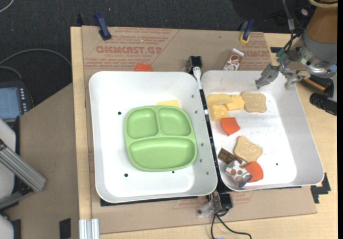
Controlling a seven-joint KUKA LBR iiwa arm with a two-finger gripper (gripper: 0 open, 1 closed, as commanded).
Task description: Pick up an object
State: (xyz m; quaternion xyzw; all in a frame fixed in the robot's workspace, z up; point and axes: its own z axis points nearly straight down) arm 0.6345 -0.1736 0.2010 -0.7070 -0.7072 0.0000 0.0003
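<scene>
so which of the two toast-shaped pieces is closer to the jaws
The upper toast piece, at the right bin's far end. The other toast piece lies lower, near the orange block.

Two shallow white bins sit side by side on a cardboard-covered bench: the left bin (107, 173) holds a green divided plate (159, 137) with a pale yellow block (169, 104) just beyond its far edge. The right bin (300, 141) holds two toast-shaped pieces (253, 102) (247, 150), yellow cheese-like chunks (221, 106), an orange-red wedge (229, 125), a small brown block (226, 155), a printed can (237, 172) and an orange piece (255, 171). The gripper (280, 75) hangs over that bin's far right corner, its fingers apparently spread with nothing between them, and a small carton (233, 60) lies on the cardboard beyond the bin.
</scene>
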